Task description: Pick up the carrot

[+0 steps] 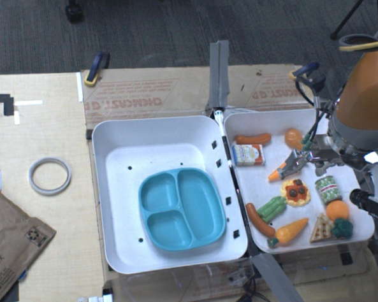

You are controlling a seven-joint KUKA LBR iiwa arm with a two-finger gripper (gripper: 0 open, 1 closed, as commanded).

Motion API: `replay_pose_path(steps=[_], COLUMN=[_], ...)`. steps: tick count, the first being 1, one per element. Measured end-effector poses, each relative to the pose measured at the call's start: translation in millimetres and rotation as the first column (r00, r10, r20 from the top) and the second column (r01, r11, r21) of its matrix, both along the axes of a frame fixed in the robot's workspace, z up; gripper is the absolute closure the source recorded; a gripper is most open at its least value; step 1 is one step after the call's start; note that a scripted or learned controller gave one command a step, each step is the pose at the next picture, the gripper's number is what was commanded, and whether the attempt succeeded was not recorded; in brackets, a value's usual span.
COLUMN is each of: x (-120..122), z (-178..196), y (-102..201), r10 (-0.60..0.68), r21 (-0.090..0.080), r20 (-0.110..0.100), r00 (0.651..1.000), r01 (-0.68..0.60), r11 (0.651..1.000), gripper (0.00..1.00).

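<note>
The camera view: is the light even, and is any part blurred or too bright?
In the camera view, light is fairly even and soft; the white bins look bright but keep their edges, and the blue plate is sharp. The arm at the right is somewhat soft, and the tool near a small carrot is hard to read.

Red print on cardboard sheet [172, 91] behind the bins, upside down from the camera, seemingly "CHEMCAST GP", repeated further right. "BOX" legible on brown carton [13, 244] at left edge, beside a square code mark. Other labels too small to read.
</note>
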State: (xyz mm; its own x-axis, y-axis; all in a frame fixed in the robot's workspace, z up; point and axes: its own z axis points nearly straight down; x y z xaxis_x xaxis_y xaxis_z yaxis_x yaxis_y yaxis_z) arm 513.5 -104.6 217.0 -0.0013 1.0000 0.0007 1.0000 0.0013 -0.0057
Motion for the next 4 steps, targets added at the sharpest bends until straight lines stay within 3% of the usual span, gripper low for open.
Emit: replay_pose_path(steps=[1,2,3,4], x=[67.4,73.3,72.9,98.0], z=[-2.8,-125.9,-118.1,-27.0], y=[-28.9,-62.4,-63.7,45.5], r10=[0.003,-0.047,-0.051,-0.306], r21=[-0.001,-0.001,-0.001,-0.003], r20=[0.002,0.005,0.004,0.003], r00=[1.0,0.999,0.999,0.952], r01=[-0.003,0.047,0.051,0.306], r11=[1.0,0.999,0.999,0.952], gripper=[0.0,0.0,1.0,1.0])
